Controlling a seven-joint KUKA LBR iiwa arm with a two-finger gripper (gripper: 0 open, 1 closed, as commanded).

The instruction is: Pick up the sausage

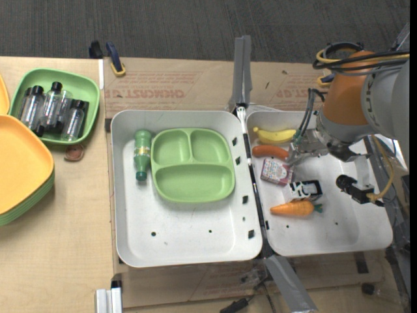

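Note:
The sausage [269, 152], reddish-orange and lying lengthwise, rests in the right bin [339, 237] near its back left corner, just below a yellow banana [276, 135]. My gripper [294, 156] hangs over the sausage's right end, very close to it, with the grey arm and its orange band [345, 103] rising behind to the right. A pink packet [274, 170] lies right under the sausage, by the gripper's tip. From this angle it is unclear whether the gripper touches the sausage.
A carrot [294, 208] and a small black-and-white item [305, 188] lie lower in the right bin. The left bin [189, 240] holds a green divided plate [193, 164] and a green bottle [142, 154]. A green tray of bottles [55, 104] and orange plates [23, 171] sit far left.

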